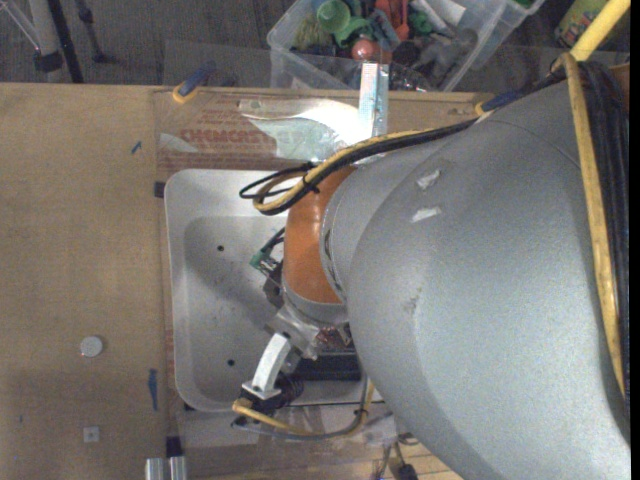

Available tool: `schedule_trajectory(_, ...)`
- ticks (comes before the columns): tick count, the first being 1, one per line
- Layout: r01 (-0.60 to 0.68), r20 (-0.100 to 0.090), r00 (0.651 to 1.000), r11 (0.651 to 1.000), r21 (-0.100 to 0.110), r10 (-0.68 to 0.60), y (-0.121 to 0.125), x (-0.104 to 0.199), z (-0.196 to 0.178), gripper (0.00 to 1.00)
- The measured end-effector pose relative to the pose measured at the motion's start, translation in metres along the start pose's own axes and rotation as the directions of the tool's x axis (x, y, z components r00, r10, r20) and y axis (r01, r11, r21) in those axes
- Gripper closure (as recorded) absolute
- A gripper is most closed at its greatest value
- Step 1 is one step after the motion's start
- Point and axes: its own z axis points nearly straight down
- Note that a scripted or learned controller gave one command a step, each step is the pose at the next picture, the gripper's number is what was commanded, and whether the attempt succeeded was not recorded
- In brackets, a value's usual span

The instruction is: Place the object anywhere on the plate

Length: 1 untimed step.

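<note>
Low over white bin (200, 298), hid gripper (325, 363) under grey arm (480, 268); couldn't tell its grip. Read "CHEMCR" on clear wrapper (260, 133) behind.

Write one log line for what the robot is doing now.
arm: stretched over white bin | wrist: above bin's near side | toy tub: behind bench

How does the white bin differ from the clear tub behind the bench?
The white bin is opaque; the clear tub is see-through. The bin lies on the bench beneath the arm; the tub stands past the bench's far edge. The tub is heaped with colourful toys; the bin's visible floor is mostly bare. Both are rectangular containers.
</note>
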Motion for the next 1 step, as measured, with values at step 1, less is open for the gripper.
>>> schedule_trajectory(1, -0.108, -0.003, 0.994, 0.994, -0.003, 0.108, -0.0186, 0.0271, -0.1483, 1.0)
